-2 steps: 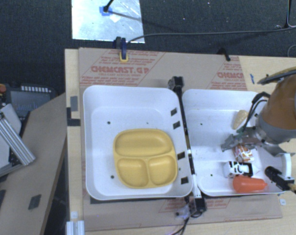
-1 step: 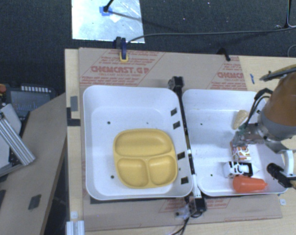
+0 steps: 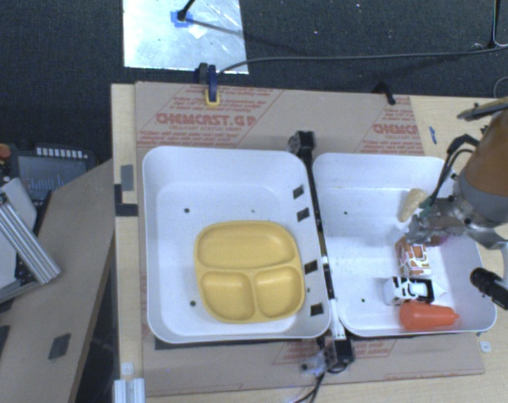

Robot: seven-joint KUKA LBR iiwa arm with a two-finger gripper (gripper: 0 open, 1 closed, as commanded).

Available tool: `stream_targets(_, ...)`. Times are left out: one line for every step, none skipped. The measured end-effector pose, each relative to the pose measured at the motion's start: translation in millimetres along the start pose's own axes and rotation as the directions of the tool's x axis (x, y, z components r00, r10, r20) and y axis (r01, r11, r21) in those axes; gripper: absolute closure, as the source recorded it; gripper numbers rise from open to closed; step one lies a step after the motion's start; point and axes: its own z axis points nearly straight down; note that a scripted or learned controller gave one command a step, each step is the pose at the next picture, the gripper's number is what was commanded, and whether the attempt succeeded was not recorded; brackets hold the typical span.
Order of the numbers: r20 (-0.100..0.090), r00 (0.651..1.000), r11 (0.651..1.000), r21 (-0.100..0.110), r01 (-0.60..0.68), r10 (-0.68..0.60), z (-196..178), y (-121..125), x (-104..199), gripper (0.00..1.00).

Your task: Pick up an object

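bins: 2 (image 3: pixel 228 162) (image 3: pixel 363 175) | yellow tray: 1 (image 3: pixel 248 269) | orange item: 1 (image 3: pixel 427 315) | carton: 1 (image 3: pixel 414 263) | beige item: 1 (image 3: pixel 412 201)

Two shallow white bins sit side by side on a brown cardboard sheet (image 3: pixel 237 112) printed with red lettering. The left bin (image 3: pixel 165 183) holds a yellow tray (image 3: pixel 248 269) with three compartments, lying towards its near side. A black clamp strip (image 3: pixel 314 225) runs between the bins. Beyond the bench, a shiny foil square (image 3: pixel 185 23) lies on dark carpet. At far left rests a handheld control unit (image 3: pixel 44 170).
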Motion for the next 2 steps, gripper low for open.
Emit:
stream_targets(0.001,1.000,1.000,-0.001,0.000,0.000,-43.6,4.8,-2.1,1.00)
stream_targets(0.001,1.000,1.000,-0.001,0.001,-0.001,-87.3,6.1,-0.6,1.00)
